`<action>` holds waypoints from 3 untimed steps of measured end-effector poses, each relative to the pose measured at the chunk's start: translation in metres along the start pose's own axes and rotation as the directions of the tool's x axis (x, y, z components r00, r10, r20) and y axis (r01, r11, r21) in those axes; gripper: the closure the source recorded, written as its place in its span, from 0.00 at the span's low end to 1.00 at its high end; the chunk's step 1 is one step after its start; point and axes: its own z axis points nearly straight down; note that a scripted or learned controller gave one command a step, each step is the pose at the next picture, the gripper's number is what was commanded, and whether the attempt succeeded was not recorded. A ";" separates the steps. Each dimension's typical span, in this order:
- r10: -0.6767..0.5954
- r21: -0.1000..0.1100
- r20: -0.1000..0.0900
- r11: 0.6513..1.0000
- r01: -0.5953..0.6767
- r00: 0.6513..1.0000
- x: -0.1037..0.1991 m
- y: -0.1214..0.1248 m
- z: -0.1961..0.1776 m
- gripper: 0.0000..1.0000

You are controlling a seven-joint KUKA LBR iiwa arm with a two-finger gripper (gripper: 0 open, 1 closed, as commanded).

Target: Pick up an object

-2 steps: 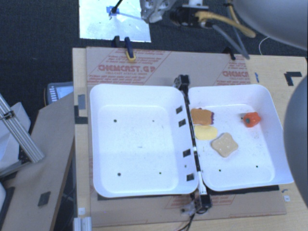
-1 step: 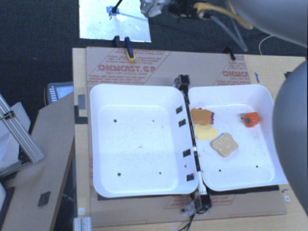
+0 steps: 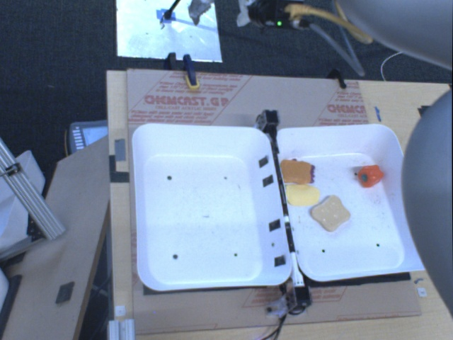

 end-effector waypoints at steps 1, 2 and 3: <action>-0.003 -0.003 -0.001 1.000 0.003 1.000 0.000 0.000 -0.012 1.00; -0.004 -0.002 -0.001 1.000 0.004 1.000 0.000 0.000 -0.011 0.00; -0.007 -0.005 -0.002 1.000 0.007 1.000 0.001 0.000 -0.023 1.00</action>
